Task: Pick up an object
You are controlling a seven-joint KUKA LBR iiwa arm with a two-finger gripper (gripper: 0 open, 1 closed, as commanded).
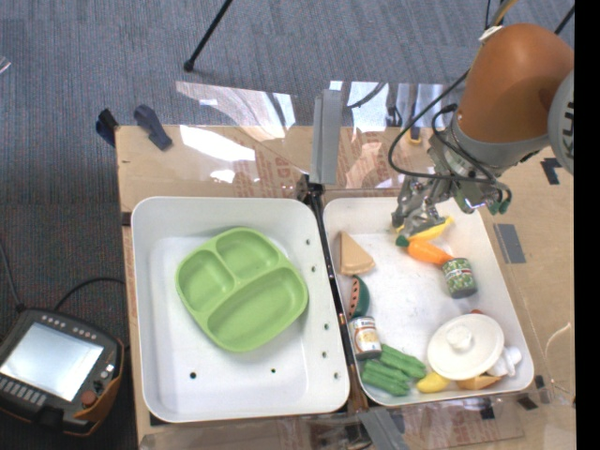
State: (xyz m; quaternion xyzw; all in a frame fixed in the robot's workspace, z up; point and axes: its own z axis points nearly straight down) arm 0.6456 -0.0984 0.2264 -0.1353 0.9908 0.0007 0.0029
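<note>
Hovering over the far end of the right bin, my gripper sits right at the small yellow piece that lies on top of the orange carrot, and that is the object I would go for. From this slanted view I cannot tell how the jaws stand: dark linkage and cables crowd the tip, and I see yellow poking out beside them rather than clearly between them, so I will not count it as held. To do this step well I would want the tips straddling the yellow piece across its narrow side, low enough to get under its curve, before closing. The carrot touches it from below and the green-lidded jar stands near, so I would keep the approach straight down and avoid sweeping toward the bin wall. A slow vertical lift comes next, I judge, watching whether the piece rises with the tip. The cheese wedge, the white bowl and the green plate in the left bin lie well apart and need no care.
</note>
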